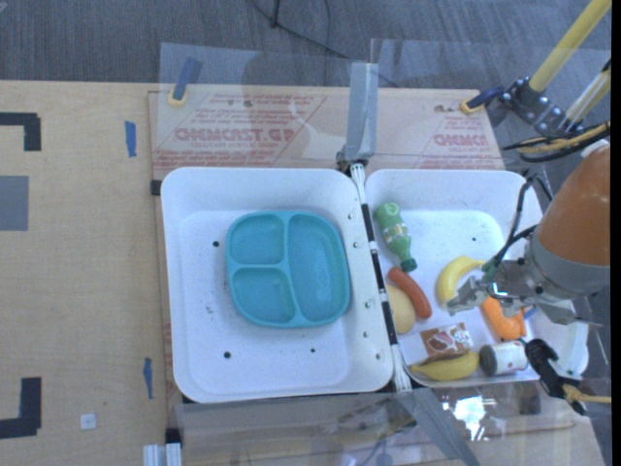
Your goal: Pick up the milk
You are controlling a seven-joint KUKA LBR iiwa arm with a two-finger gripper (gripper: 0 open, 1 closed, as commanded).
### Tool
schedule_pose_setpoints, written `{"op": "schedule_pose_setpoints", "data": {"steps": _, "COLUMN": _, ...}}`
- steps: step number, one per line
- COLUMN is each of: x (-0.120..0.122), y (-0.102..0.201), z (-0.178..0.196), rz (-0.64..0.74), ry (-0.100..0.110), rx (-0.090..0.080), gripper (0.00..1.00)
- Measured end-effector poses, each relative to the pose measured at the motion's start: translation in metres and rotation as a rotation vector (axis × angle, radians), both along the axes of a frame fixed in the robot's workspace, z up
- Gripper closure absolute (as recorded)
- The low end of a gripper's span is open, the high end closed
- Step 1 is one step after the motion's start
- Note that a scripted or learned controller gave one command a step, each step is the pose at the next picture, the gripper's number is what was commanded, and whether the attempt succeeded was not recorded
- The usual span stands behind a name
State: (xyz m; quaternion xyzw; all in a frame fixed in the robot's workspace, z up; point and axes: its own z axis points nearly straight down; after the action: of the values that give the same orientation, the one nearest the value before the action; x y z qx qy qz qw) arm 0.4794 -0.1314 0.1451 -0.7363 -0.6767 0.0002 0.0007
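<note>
The milk looks to be the small brown-and-white carton point(446, 339), lying near the front of the right bin point(441, 184). A white bottle with a dark cap point(503, 357) lies on its side just right of it. My gripper point(483, 293) hangs over the right part of this bin, above and right of the carton and between a yellow banana point(454, 278) and an orange carrot-like piece point(504, 319). Nothing shows in its grasp. The grey arm with its orange band point(582, 223) covers the bin's right edge.
The right bin also holds a green bottle point(395, 233), a red sausage point(411, 292), a pale yellow round fruit point(401, 311) and a second banana point(447, 365) in front of the carton. The left bin point(194, 260) holds a turquoise divided plate point(288, 268).
</note>
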Motion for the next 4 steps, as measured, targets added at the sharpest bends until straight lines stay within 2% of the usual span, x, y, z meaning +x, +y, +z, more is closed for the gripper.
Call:
{"op": "schedule_pose_setpoints", "data": {"steps": 1, "x": 0.003, "y": 0.0, "z": 0.013, "rz": -0.29, "ry": -0.001, "rx": -0.001, "gripper": 0.0}}
{"op": "schedule_pose_setpoints", "data": {"steps": 2, "x": 0.025, "y": 0.079, "z": 0.039, "rz": -0.347, "ry": 0.0, "rx": 0.0, "gripper": 0.0}}
{"op": "schedule_pose_setpoints", "data": {"steps": 3, "x": 0.066, "y": 0.052, "z": 0.175, "rz": -0.432, "ry": 0.0, "rx": -0.002, "gripper": 0.0}}
{"op": "schedule_pose_setpoints", "data": {"steps": 4, "x": 0.027, "y": 0.068, "z": 0.042, "rz": -0.292, "ry": 0.001, "rx": -0.001, "gripper": 0.0}}
